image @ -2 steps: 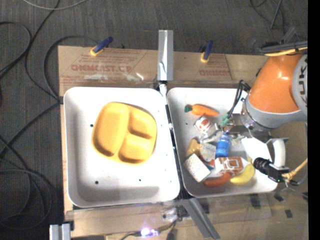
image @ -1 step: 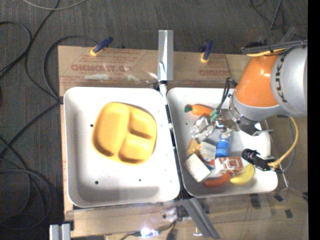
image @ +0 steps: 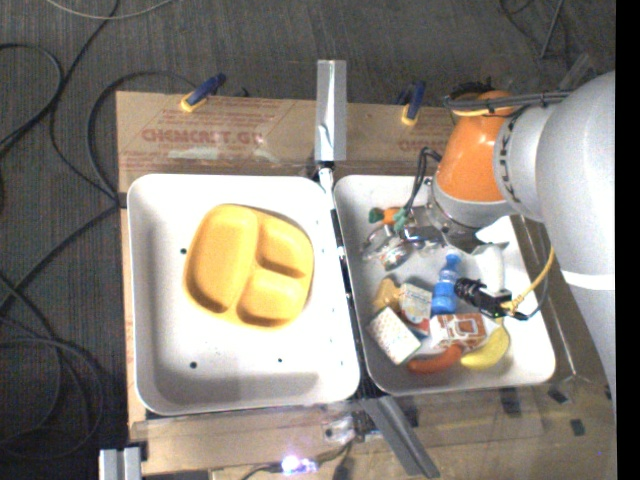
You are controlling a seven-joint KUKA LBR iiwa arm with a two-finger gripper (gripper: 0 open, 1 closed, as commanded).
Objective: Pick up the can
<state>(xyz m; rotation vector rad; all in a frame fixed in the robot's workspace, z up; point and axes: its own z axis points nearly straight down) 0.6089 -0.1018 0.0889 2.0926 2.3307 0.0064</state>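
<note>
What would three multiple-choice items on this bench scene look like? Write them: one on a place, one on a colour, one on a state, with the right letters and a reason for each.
1. Where does the yellow divided tray lie?
A. In the left bin
B. In the right bin
C. On the floor

2. What colour is the band above the arm's wrist?
A. Green
B. Orange
C. Blue

3. How does the banana lie?
A. Hanging from the gripper
B. Resting on the yellow tray
C. Resting in the right bin's near corner

Answers: 1 A, the tray sits inside the left bin. 2 B, the orange band shows above the wrist. 3 C, the banana lies on the floor of the right bin beside other small items, well below the gripper.
</note>
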